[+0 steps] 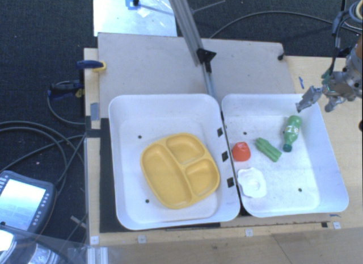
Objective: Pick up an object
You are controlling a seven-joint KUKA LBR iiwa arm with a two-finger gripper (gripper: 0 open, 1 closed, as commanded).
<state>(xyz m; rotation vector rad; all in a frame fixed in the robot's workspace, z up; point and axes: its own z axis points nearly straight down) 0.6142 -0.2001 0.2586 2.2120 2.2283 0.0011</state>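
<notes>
Objects for picking lie in the right bin, a shallow white plastic tray with rounded corners. Nearest the camera there sits a small white lumpy piece, glossy and irregular. Just beyond it, by the bin's left wall, is a red-orange rounded cup-like thing. To its right lies a green ridged pickle-shaped piece, on a slant. Just beside that is a green bottle with a pale label, lying on its side with its darker cap end toward the camera.

The left bin holds a yellow divided plate, smooth plastic with three compartments, set at an angle.

My gripper hangs over the far right corner of the right bin, above and beyond the bottle, apart from it. Its two grey metal fingers are spread, with nothing between them.

Both bins rest on the table, a flat beige board. A grey metal pole slants across its far part.
</notes>
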